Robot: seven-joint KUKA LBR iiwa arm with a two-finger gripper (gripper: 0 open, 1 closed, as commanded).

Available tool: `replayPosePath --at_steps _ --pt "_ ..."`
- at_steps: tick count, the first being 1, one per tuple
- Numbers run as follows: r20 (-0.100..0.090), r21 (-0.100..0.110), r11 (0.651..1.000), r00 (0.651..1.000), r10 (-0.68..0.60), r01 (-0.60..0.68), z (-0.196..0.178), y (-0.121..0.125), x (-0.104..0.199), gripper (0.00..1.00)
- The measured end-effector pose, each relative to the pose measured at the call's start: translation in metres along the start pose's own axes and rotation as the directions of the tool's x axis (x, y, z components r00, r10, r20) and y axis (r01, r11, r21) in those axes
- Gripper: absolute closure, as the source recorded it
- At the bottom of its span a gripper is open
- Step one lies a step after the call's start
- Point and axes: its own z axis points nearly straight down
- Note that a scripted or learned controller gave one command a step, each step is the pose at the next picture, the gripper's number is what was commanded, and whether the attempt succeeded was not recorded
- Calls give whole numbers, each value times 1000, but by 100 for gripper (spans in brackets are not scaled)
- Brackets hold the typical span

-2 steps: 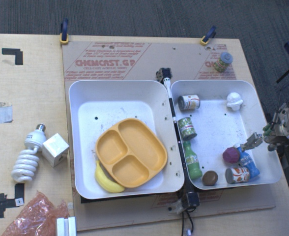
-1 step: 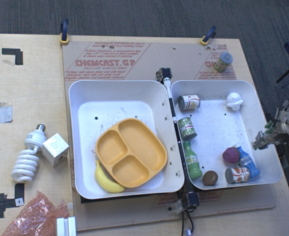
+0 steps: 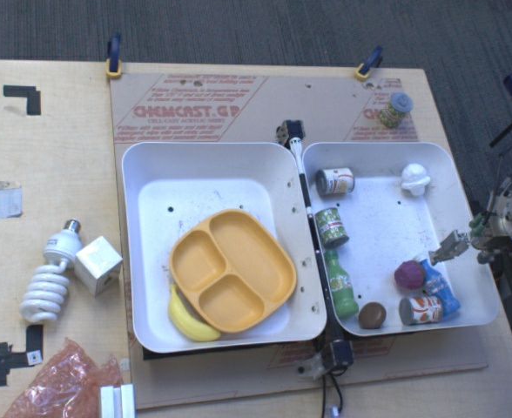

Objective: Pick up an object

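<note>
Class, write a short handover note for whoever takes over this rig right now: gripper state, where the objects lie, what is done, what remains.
Gripper: at the right bin's right rim, holding nothing visible.
Right bin: two cans, green bottle, purple ball, brown ball, white piece.
Left bin: orange tray over a banana.
Done: nothing picked.
Left: grasp and lift one object.

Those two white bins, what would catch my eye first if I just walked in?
Probably the orange divided tray filling the left bin, with a banana poking out beneath it. Next, the right bin, with its scatter of small cans and bottles, and the gripper at its right rim.
</note>
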Motion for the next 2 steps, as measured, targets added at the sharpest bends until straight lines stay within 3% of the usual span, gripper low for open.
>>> replayPosePath --at_steps 1,2 --pt "-4 8 1000 1000 -1 1 43 22 61 0" --pt "-4 8 1000 1000 -3 3 -19 85 217 0"
